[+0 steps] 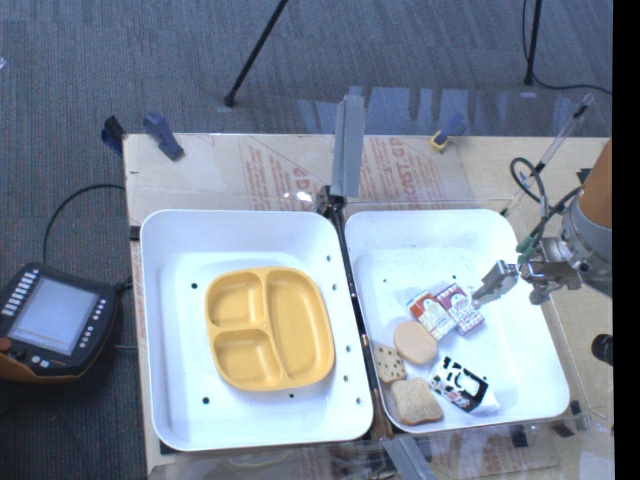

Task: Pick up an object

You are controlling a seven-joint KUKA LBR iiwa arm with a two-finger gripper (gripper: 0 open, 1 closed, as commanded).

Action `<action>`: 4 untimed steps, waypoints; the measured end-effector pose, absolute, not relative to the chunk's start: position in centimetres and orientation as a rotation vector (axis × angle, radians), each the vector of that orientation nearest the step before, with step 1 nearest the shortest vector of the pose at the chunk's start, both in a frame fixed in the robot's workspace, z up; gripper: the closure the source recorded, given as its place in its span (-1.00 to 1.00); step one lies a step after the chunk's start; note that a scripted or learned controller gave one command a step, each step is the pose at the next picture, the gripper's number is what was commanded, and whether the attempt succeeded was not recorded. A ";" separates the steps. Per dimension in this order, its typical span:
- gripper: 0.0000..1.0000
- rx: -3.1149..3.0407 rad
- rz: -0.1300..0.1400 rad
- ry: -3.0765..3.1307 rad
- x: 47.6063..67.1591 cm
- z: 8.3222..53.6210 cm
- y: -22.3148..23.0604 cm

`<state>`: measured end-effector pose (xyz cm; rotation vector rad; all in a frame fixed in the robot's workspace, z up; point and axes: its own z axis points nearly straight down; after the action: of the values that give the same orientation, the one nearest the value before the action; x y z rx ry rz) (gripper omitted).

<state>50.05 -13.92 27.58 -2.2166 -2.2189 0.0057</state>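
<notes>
Here, two white bins sit side by side on the bench. The left bin (170,268) carries only a yellow divided tray (268,326), lying flat near its middle, three compartments up and bare. The right bin (520,368) holds the loose items, likely gathered there as the pick pile: all lie toward its near-left part, close together.

Largest to smallest in that pile: a red-and-white carton (447,309), lying flat and tilted; a black-and-white packet (462,385) near the front wall; a slice of toy bread (415,401) just beside the packet; a round tan biscuit-like piece (415,343) touching or nearly touching the carton's lower edge; a small speckled cracker (389,363) by the bin's left wall.

The arm enters from the right. The gripper (497,280) hangs over the right bin, just up-right of the carton. Nothing is visible between its fingers; whether they are spread or closed cannot be told at this slant. Judged target: the carton, nearest the tip, not yet lifted.
</notes>
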 end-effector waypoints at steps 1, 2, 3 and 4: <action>-1.00 -2.178 0.016 -2.241 51.9 13.7 -10.7; -1.00 -2.115 -0.007 -2.328 61.0 9.1 -13.9; -1.00 -2.184 -0.010 -2.273 57.6 9.2 -13.7; 1.00 -2.190 -0.006 -2.264 57.6 10.0 -13.9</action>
<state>57.62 -13.93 10.00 -2.1900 -2.2642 -0.0060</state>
